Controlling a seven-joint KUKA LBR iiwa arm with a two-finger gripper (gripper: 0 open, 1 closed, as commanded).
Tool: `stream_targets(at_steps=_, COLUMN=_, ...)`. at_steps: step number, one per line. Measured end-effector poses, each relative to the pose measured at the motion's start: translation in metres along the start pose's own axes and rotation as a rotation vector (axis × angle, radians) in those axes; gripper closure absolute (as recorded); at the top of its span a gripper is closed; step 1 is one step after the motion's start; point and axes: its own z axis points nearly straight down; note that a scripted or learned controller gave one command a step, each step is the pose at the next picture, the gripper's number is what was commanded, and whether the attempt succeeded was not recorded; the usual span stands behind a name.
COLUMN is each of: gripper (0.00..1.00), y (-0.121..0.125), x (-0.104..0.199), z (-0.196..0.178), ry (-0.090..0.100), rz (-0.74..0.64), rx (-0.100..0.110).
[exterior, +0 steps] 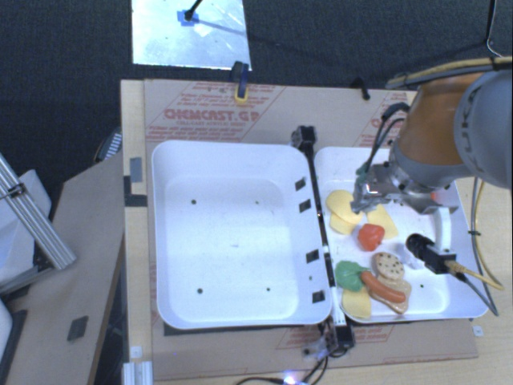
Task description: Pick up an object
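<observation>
My gripper (365, 201) reaches down into the right bin (457, 295) from the right, its tip just above a pale yellow food piece (343, 209) near the bin's left wall. The arm hides the finger tips. Just below it lies a red tomato-like piece (370, 237). Nearer the front lie a speckled cookie (388, 265), a green leafy piece (348, 274), a hot dog (385, 289) and another yellow piece (357, 304).
The left bin (172, 231) stands beside the right one, with black clips (308, 207) along the shared wall. A black part with a yellow cable (429, 253) hangs from the arm over the right bin. A silver plate (189, 22) lies beyond the bench.
</observation>
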Motion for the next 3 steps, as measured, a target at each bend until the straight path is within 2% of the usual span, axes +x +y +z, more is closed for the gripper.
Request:
stream_targets(at_steps=1, gripper=0.0, y=-0.005, x=-0.003, z=0.006, ry=-0.001, rz=0.008, rx=0.015)
stream_targets(at_steps=2, gripper=0.0, y=-0.057, x=-0.043, z=0.101, ry=-0.004, rz=0.013, rx=0.014)
stream_targets(at_steps=3, gripper=1.0, y=-0.054, x=-0.04, z=0.087, ry=-0.003, rz=0.007, rx=0.008)
